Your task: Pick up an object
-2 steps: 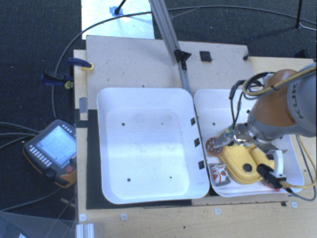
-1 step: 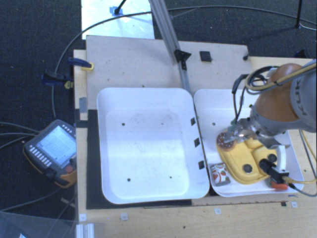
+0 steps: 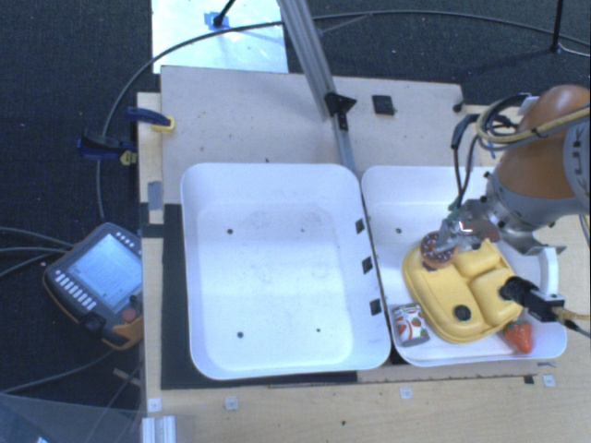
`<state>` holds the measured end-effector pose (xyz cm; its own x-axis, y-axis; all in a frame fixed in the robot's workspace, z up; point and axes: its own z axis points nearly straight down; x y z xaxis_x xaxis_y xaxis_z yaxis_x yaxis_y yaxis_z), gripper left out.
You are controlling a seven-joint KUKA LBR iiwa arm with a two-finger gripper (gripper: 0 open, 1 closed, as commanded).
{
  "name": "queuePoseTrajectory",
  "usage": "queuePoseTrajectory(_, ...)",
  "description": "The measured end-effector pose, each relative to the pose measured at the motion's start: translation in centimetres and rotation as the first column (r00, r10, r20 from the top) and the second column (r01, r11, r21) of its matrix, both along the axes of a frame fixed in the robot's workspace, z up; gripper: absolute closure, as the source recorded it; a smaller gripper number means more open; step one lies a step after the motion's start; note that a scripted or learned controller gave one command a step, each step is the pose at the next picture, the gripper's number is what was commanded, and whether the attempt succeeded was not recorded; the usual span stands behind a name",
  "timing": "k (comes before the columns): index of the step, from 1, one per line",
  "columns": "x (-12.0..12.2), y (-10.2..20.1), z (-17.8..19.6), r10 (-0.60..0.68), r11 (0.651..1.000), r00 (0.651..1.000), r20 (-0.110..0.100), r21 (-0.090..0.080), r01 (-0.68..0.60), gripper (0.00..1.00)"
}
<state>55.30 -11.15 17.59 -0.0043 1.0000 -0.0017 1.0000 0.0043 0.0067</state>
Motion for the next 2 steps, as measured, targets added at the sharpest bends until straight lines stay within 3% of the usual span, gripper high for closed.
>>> queuePoseTrajectory(1,0.2,0.0,4.2,0.0,1.0,1.0,-0.001,0.001,0.0,1.0)
queuePoseTrajectory(2,2.5,5.4,5.3,0.006,1.0,1.0,-0.002,0.003,-0.006,1.0)
